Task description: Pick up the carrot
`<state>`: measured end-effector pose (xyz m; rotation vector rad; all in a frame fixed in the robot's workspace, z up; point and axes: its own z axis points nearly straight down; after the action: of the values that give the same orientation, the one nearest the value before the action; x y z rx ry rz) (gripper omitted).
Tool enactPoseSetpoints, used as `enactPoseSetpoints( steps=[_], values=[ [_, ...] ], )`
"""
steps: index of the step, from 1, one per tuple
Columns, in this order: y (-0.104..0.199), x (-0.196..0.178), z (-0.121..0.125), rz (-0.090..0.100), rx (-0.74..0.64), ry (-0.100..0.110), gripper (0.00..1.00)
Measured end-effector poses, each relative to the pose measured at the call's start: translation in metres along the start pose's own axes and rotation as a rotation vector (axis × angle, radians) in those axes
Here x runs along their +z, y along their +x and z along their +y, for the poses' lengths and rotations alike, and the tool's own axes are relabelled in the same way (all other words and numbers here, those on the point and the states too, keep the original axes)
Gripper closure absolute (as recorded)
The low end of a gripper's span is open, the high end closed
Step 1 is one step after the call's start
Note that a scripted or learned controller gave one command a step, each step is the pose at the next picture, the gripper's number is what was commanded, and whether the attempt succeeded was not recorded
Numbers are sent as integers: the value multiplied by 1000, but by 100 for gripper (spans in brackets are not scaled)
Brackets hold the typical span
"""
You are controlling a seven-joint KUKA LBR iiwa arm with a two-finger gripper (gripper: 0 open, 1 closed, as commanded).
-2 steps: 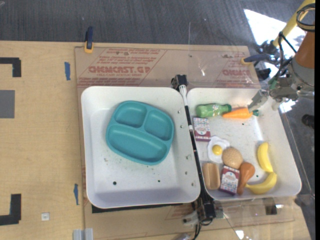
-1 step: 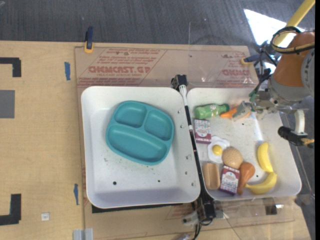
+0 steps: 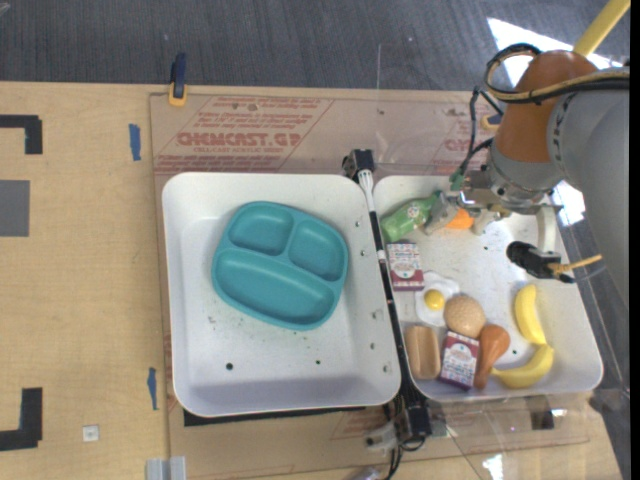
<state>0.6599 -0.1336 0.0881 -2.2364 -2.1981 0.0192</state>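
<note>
Left shallow white bin holds a teal three-compartment plastic plate. Right shallow white bin holds a yellow toy banana, fried egg, bread roll and small red cartons. The orange toy carrot, green-topped, lies upper centre-right, just beneath the hand; its finger state cannot be told.

1. A robotics lab: a plywood worktop carries black tape markers and blue tape tabs.
2. Two white bins hold toy food.
3. A grey arm trails black cables.
</note>
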Motion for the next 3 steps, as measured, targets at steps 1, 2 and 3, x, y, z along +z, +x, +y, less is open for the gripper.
enactPoseSetpoints(
  steps=[1,2,3],
  values=[
    [-43,1,2,15,275,18,0],
    [-44,-10,1,9,271,24,100],
    [-45,-7,-1,8,270,37,0]
  ],
)
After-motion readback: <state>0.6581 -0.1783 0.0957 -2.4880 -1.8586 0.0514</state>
